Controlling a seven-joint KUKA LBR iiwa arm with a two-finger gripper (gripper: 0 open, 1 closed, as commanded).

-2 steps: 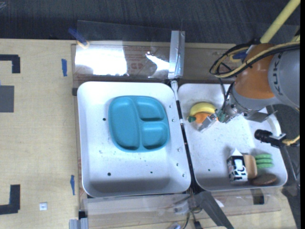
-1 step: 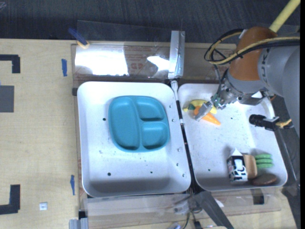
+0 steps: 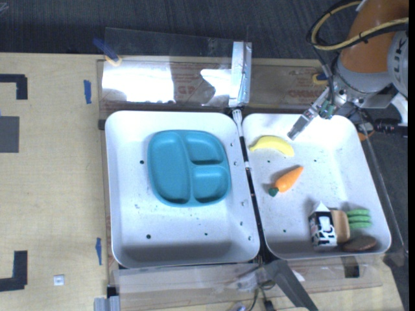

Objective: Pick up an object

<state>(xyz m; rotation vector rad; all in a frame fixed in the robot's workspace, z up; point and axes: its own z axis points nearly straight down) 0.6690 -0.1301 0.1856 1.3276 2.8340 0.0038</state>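
In the right bin a yellow banana lies near the back left corner. An orange carrot with a green top sits just in front of it. A small black-and-white carton stands at the front right, against a stack of toy food in tan, green and brown. My gripper hangs over the back of this bin, slanting down to the left. Its tip is just right of the banana and apart from it. Nothing shows in its grasp.
The left bin holds a blue divided plate. A clear plastic panel and a metal divider stand behind the bins. The arm's grey body with its orange band and yellow cable occupies the upper right.
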